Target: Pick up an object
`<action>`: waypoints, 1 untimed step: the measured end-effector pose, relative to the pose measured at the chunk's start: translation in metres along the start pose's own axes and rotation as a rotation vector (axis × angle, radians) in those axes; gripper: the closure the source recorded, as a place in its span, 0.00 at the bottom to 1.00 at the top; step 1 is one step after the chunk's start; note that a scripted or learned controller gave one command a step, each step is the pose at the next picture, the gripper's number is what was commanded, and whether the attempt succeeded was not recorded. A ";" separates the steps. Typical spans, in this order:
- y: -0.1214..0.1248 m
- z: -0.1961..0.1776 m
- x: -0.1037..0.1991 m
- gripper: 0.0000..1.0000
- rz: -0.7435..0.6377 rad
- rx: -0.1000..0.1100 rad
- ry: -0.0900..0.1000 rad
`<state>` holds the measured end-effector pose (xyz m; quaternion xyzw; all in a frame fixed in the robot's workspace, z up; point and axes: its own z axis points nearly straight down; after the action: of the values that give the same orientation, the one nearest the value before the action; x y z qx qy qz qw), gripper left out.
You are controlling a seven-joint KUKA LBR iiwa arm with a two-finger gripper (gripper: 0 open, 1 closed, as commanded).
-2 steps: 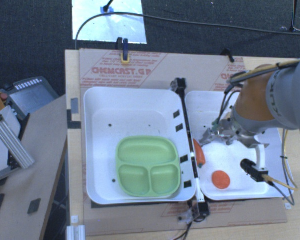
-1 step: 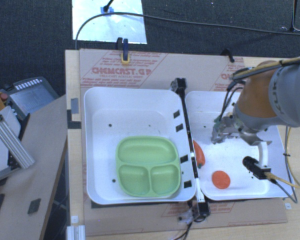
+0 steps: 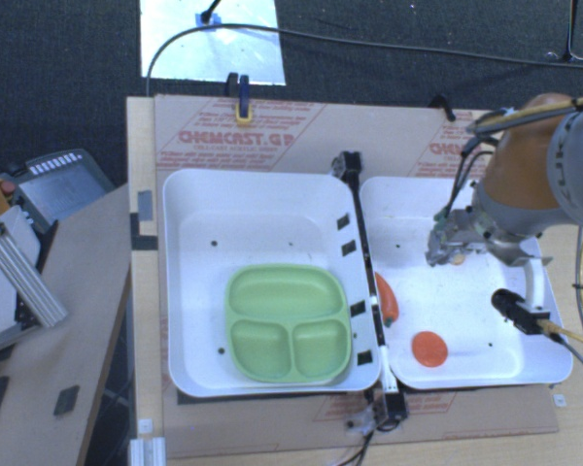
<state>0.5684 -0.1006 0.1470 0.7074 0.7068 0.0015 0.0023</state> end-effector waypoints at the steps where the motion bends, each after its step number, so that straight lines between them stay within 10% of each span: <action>1: -0.001 -0.044 0.004 1.00 -0.005 0.001 0.001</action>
<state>0.5672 -0.0970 0.1909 0.7058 0.7085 0.0015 0.0019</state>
